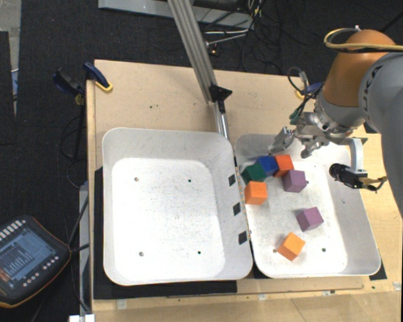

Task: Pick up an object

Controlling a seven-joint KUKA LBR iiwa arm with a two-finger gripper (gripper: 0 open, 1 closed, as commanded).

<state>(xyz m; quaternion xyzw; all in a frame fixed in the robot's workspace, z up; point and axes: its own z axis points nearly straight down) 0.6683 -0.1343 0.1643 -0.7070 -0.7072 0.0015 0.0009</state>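
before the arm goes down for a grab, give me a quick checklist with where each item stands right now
1. Blocks lie in the right bin: ok.
2. Tool is over the far-end cluster of blue block, green block and red-orange block: ok.
3. Chosen block stands apart from neighbours: not ok, these three touch.
4. Nothing between the tool's fingers yet: cannot tell.
5. Easier lone targets exist: ok, the near orange block and purple block sit apart.

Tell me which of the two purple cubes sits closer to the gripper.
The upper purple cube, beside the red-orange block, lies closer to the gripper. The other purple cube sits farther down the right bin.
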